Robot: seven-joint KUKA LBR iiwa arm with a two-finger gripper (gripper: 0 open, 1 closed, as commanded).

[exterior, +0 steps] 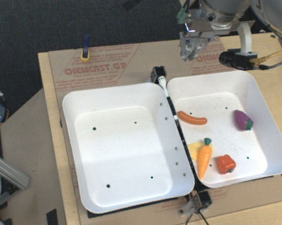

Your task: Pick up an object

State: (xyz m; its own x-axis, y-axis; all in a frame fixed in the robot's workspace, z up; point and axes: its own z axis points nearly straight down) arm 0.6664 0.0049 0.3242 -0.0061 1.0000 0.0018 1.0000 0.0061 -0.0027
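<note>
Four toys in the right bin [261,94] (gripper [193,50] above, state unclear).

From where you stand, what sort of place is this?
Probably a robotics lab test bench: a robot arm's gripper hangs above two white bins, the right one holding toy food like a carrot.

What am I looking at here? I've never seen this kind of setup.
One camera fixed above a bench looks down at a slant. The grey machine with an orange band at top right is a robot arm; its pincer hangs above the bench, beyond the bins, with nothing seen in it. Two shallow white bins sit side by side. The right bin holds toy food: a sausage, purple grapes, a carrot, a red pepper and a yellow piece beside the carrot.
</note>
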